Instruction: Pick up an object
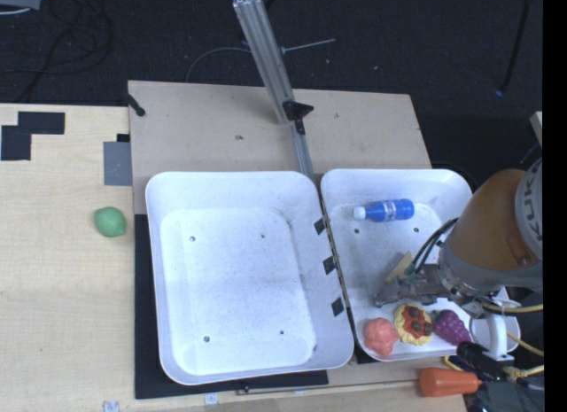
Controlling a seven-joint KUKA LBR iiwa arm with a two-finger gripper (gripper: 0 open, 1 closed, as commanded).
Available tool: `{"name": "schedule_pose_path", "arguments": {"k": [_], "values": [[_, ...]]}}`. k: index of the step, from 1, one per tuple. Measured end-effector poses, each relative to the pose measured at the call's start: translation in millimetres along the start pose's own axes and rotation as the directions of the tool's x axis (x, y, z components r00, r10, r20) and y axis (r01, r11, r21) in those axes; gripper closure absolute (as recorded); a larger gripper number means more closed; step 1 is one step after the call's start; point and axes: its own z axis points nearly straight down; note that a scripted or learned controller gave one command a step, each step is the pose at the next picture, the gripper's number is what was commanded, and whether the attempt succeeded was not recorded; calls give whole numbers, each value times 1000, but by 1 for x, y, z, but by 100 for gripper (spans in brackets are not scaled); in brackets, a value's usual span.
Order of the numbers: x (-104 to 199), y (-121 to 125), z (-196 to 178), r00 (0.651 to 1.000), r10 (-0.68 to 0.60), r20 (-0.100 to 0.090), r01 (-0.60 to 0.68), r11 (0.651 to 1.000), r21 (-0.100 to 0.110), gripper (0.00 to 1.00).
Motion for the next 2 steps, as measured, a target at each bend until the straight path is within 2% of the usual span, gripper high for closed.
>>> {"name": "schedule_pose_path", "arguments": {"k": [1, 2], "values": [[-1, 0, -11, 1000, 3, 1, -3, 1000, -2, 100], [-8, -1, -55, 1000, 2, 1, -2, 1000, -3, 100]]}}
